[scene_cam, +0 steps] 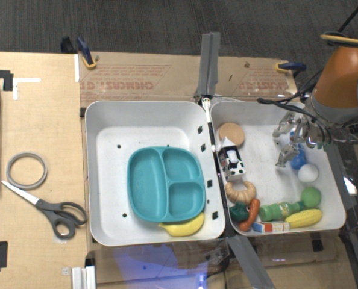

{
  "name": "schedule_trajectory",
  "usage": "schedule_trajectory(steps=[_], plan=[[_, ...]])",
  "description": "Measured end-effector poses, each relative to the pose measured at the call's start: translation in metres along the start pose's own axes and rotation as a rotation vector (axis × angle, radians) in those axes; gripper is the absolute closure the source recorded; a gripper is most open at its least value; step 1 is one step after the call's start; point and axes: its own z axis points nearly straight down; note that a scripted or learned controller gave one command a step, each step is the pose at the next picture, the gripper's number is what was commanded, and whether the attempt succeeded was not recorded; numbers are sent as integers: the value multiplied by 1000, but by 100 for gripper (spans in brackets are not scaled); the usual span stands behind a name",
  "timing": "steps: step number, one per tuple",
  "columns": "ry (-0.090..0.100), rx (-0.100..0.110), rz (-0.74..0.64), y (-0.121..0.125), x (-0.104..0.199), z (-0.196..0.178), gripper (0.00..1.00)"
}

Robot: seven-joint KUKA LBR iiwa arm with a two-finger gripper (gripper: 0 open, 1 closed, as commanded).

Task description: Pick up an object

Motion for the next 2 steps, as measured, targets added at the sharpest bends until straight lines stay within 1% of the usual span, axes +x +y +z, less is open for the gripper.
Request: schedule_trajectory(steps=[1, 2], plan=[[1, 0, 69, -10, 23, 1, 0], [-4, 1, 66, -10, 21, -10, 100]])
